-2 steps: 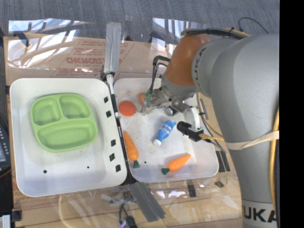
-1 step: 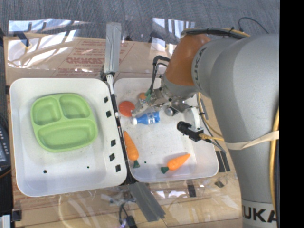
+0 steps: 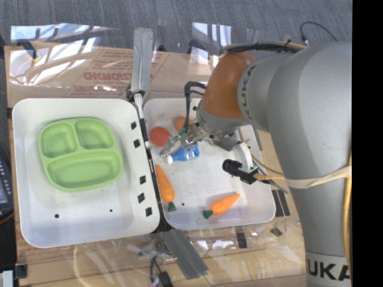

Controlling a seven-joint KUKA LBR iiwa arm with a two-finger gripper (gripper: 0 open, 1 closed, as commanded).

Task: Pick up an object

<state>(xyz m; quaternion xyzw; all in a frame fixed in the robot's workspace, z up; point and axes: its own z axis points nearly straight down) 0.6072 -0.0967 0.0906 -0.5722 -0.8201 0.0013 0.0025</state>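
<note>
My gripper (image 3: pixel 179 143) is low in the right bin (image 3: pixel 203 217), at its upper left part, right over a blue and white object (image 3: pixel 185 154). Its metal fingertips sit at the object's left end, but the wrist hides how they stand. A red ball (image 3: pixel 158 136) lies just left of the gripper. A small orange piece (image 3: pixel 179 123) sits behind it. One carrot (image 3: pixel 164 187) lies along the bin's left wall and another carrot (image 3: pixel 221 205) lies near the front.
The left bin (image 3: pixel 30 178) holds a green divided plate (image 3: pixel 79 153). A hinged divider with black clips (image 3: pixel 145 160) separates the bins. The arm covers the right bin's far right side.
</note>
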